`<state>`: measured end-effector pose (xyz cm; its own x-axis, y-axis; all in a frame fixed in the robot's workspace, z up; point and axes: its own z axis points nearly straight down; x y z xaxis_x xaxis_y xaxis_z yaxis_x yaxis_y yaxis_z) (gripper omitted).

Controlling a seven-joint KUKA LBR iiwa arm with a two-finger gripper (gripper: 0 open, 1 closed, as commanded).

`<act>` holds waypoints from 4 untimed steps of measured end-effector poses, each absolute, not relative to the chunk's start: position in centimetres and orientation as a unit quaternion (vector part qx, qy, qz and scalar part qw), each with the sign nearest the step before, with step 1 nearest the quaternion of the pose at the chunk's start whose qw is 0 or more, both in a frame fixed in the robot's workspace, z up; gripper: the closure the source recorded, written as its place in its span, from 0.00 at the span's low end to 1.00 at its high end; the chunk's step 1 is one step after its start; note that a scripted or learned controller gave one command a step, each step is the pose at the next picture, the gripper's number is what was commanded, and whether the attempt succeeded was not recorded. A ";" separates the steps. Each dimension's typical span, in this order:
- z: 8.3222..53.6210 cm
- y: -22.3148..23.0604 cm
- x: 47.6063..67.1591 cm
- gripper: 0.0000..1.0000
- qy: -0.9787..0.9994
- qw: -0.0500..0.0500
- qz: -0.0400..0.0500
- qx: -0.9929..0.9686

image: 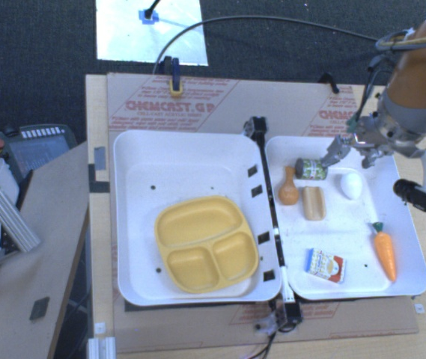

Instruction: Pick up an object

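White, shallow plastic bins sit side by side on the worktop (100, 200). Left bin (134, 200) contains a yellow three-compartment plastic tray (205, 242). Right bin (415, 264) contains six loose objects: a small green-labelled can (311, 169) lying on its side near the far wall, a white egg-shaped object (351, 185) to its right, an orange-brown pear-shaped object (289, 189), a tan oblong block (314, 203) just beside it, an orange toy carrot with a green top (384, 253) near the right wall, and a small white carton with red and blue print (325, 265) near the front. Grey arm with orange band (421, 66) enters from the right. Its tool (353, 152) hangs above the bin's far side, between can and egg, the two fingers spread apart with nothing between them.
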<state>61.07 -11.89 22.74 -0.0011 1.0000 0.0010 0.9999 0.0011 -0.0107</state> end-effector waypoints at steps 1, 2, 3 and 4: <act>23.5 -11.9 61.3 0.00 -0.708 -0.001 0.000 -0.706; 19.0 -12.3 62.0 0.00 -0.708 0.000 0.000 -0.707; 14.8 -12.6 61.9 0.00 -0.707 0.000 0.000 -0.707; 8.7 -13.0 62.1 0.00 -0.708 0.000 0.000 -0.707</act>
<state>62.06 -13.02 8.69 -0.0012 1.0000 -0.0001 1.0000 0.0012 -0.0012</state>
